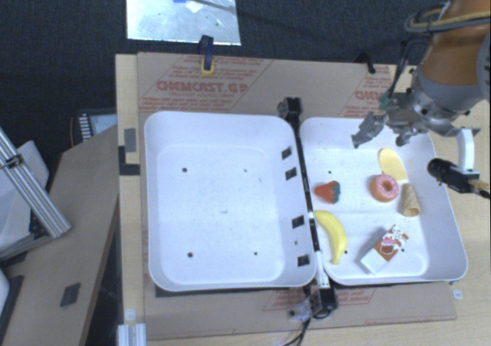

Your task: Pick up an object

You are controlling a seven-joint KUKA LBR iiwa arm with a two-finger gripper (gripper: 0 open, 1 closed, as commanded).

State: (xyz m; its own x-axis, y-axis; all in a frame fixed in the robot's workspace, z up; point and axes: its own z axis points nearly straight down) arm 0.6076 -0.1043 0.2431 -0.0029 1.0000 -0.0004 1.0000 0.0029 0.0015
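Objects to choose from all lie in the right-hand shallow white bin point(437, 264): a pink ring doughnut point(383, 187) near its middle, a pale yellow oval slice point(392, 163) just beside it at twelve o'clock, and a tan cone-shaped piece point(410, 200) touching or nearly touching the doughnut at four o'clock. At nine o'clock from the doughnut you have a red strawberry-like toy point(328, 192); at seven o'clock a yellow plastic banana point(332, 235) lies along the bin's inner wall, and at six o'clock sits a small white-and-red block point(387, 247). They are spread apart enough that, by my judgement, most could be approached singly, though the doughnut's cluster is crowded.

The left-hand white bin point(165, 183) sits alongside on the cardboard-covered tabletop point(230, 80).

The tool point(383, 126) hangs over the right bin's far edge, at eleven o'clock from the yellow slice, with nothing between its fingers; how wide it stands you cannot tell from this slant.
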